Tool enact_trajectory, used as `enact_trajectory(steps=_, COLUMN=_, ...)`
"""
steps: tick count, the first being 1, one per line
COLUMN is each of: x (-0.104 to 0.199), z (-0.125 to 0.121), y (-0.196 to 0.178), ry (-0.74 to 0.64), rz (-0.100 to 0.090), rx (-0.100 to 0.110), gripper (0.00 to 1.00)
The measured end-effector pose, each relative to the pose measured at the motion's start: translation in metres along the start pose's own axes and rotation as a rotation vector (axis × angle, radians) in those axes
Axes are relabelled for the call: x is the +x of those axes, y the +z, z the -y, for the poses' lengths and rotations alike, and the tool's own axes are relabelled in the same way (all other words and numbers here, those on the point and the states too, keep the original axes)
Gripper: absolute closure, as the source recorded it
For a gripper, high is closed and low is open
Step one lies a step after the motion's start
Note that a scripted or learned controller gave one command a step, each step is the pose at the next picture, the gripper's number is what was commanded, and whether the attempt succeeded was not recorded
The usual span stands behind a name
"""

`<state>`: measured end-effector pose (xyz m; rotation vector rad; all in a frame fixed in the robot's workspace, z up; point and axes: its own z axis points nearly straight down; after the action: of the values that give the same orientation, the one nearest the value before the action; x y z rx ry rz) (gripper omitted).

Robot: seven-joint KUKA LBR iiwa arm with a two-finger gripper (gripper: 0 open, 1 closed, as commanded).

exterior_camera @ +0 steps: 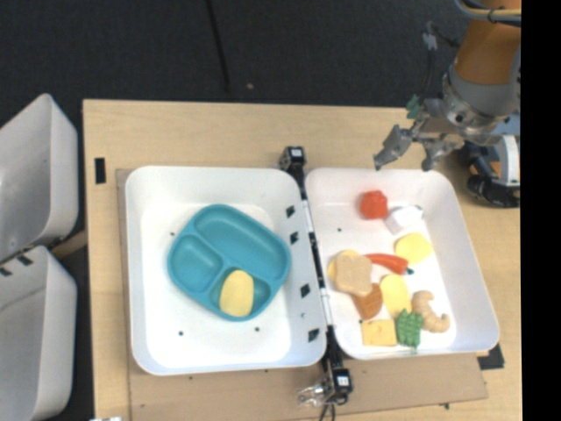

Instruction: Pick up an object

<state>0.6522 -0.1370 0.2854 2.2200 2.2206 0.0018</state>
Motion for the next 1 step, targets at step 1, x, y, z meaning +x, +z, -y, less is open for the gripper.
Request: enact_trajectory(steps=1, x=-0.0288, z=0.0144, y=0.1623, ry=0.002, rz=0.003, rx=0.007, gripper=0.00)
